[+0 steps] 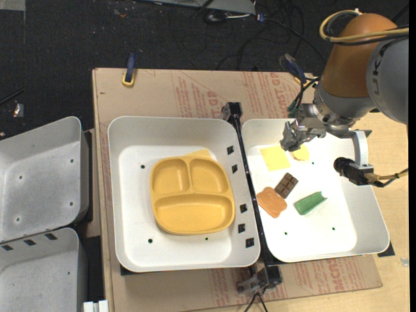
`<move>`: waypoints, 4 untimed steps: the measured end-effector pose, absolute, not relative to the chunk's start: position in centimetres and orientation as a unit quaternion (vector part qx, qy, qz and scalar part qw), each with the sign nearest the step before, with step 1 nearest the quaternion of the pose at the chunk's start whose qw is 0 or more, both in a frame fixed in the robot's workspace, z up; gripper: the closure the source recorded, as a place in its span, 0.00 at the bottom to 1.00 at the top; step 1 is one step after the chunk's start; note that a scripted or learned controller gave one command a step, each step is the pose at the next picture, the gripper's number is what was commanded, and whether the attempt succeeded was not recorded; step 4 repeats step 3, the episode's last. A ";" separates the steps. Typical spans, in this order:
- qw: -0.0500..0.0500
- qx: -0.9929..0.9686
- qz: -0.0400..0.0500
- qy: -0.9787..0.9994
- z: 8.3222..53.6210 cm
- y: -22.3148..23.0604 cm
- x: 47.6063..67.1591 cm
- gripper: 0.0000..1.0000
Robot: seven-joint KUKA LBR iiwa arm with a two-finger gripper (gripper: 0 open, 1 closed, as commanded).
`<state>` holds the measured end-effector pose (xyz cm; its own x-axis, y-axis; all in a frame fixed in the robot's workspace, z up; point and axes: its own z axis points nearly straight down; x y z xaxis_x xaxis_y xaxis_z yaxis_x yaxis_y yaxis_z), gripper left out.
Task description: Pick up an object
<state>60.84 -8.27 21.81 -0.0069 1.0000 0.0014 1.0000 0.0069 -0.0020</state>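
Camera view
Bins: two shallow white bins are counted, side by side: left bin (123,174), right bin (364,229).
Left bin contents: one yellow compartment tray (192,195) is seen, divided into three sections, lying flat near the bin's middle.
Right bin contents: five small objects are counted.
Yellow square (275,158): flat, pale yellow, placed in the upper left part of the right bin.
Yellow piece (301,153): small, partly covered by the gripper, just beside the yellow square.
Brown block (286,185): dark, rectangular, tilted, below the yellow square.
Orange block (272,202): rounded corners, touching or just beside the brown block.
Green block (309,202): elongated, tilted, right of the brown block.
Gripper (294,137): located over the upper part of the right bin, above the yellow piece.
Fingers: state cannot be told.
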 end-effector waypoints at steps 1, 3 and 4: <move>0.001 -0.704 0.000 -0.710 21.3 -2.5 59.8 1.00; 0.002 -0.704 0.000 -0.710 23.8 7.8 56.3 1.00; 0.002 -0.704 0.000 -0.710 23.8 7.8 56.3 1.00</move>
